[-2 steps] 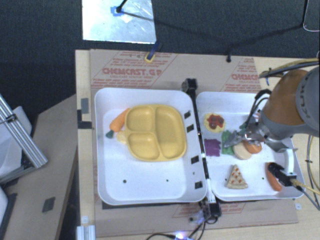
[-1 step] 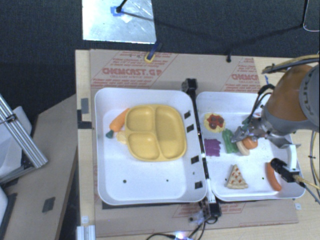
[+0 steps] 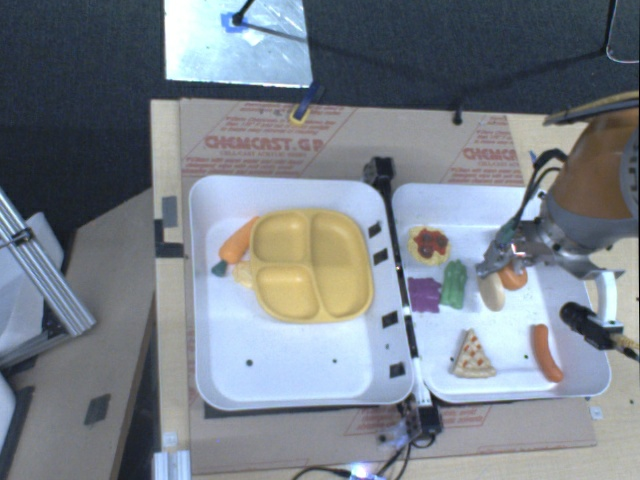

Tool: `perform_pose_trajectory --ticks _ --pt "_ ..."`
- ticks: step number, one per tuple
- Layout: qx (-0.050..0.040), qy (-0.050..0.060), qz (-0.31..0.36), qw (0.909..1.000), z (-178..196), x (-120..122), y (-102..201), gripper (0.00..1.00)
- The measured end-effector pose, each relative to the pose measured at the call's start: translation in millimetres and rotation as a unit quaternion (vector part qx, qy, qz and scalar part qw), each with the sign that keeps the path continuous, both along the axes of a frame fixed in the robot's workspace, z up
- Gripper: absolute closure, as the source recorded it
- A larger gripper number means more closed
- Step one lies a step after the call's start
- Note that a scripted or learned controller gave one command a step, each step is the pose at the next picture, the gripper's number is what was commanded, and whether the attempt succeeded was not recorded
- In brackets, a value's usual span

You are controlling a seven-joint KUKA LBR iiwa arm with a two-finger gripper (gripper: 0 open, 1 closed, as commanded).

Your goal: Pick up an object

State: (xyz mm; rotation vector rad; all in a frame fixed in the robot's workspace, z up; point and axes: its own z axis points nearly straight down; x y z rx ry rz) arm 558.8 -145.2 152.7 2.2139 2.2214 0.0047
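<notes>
While a carrot (image 3: pixel 238 240) is seen touching the left rim of the yellow divided plate (image 3: pixel 305 265), purple (image 3: pixel 425 294) and green (image 3: pixel 455 284) toys are found well right of that plate, then the pincer (image 3: pixel 497 265) above a beige piece (image 3: pixel 491 292); whether it is apart or together cannot be told.

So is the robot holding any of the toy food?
Cannot tell. The tool is down over an orange piece and a beige piece in the right bin.

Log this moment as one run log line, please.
arm: over right bin | gripper: low by orange piece and beige piece | grasp: unconfirmed | left bin: yellow tray, carrot
</notes>
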Motion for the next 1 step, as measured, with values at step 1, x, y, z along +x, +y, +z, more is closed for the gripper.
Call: perform_pose_trajectory --ticks 1 --pt "0.0002 0.000 0.000 1.0000 43.3 2.1 -0.7 1.00"
